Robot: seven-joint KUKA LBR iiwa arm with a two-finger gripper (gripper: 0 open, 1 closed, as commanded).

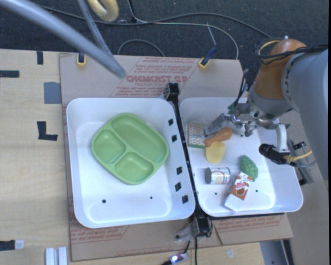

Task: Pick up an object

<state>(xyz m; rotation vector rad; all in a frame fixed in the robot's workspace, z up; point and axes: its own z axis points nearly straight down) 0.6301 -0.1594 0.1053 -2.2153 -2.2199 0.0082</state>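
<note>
Camera view looks down on 2 white bins set side by side on a cardboard sheet, and the green divided tray (130,147) in the left bin (80,203) serves as landmark. Right of the tray, past the divider between the bins, the right bin (289,200) holds every loose object. Closest to the tray lies a small patterned packet (195,134). Just right of that sit an orange carrot-like piece (218,137) and, below it, a yellow piece (215,152). Farther right and lower lie a small can (218,175) on its side, a green leafy toy (248,167) and a red-and-white carton (239,191). The gripper (231,125) hangs over the right bin's upper part, right of the tray, just above the orange piece; whether its pincer is apart or together I cannot tell
</note>
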